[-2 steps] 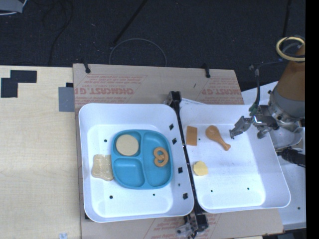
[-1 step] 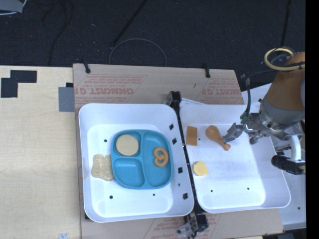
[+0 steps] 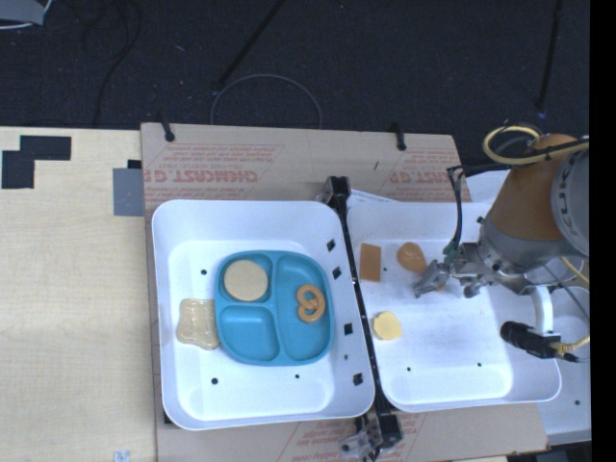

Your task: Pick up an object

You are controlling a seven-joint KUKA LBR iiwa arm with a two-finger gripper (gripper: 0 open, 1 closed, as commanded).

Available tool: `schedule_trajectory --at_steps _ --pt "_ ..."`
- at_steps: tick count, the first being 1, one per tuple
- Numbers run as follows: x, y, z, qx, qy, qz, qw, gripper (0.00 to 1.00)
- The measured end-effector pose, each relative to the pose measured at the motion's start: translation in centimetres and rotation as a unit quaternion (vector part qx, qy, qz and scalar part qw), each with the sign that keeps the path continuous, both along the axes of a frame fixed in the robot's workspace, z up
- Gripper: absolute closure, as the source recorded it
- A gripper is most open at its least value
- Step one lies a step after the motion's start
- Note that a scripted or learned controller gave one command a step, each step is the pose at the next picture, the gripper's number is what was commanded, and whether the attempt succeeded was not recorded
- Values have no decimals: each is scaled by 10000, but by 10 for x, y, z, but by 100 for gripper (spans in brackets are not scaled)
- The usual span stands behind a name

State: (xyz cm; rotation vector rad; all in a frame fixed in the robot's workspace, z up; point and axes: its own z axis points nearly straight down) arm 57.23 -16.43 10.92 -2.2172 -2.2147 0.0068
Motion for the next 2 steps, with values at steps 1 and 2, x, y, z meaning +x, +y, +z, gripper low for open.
schedule_trajectory --at_steps 1,2 --pt "1 -2 14 -6 -18 -19 10000 100" --pt "6 -8 75 -19 -62 2 10000 100"
